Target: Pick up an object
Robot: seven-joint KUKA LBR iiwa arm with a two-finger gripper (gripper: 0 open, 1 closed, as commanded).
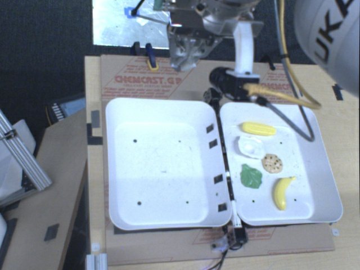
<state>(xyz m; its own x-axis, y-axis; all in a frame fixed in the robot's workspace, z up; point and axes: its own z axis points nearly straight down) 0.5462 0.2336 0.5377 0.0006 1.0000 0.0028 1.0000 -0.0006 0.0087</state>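
Observation:
The right bin [323,179] holds several small items: a yellow corn cob [259,129] at the back, a white piece [250,146] below it, a brown cookie [272,162], a green leafy piece [251,175] and a yellow banana [282,192] near the front. My gripper [185,54] hangs high at the top of the view, above the cardboard behind the left bin, far from all the items. Nothing shows between its fingers.
The left bin [163,162] sits beside the right one, joined by a row of black clips [216,159]. A yellow hose and grey cable [287,97] cross the back of the right bin. A blue-and-yellow clamp [151,58] stands on the cardboard edge.

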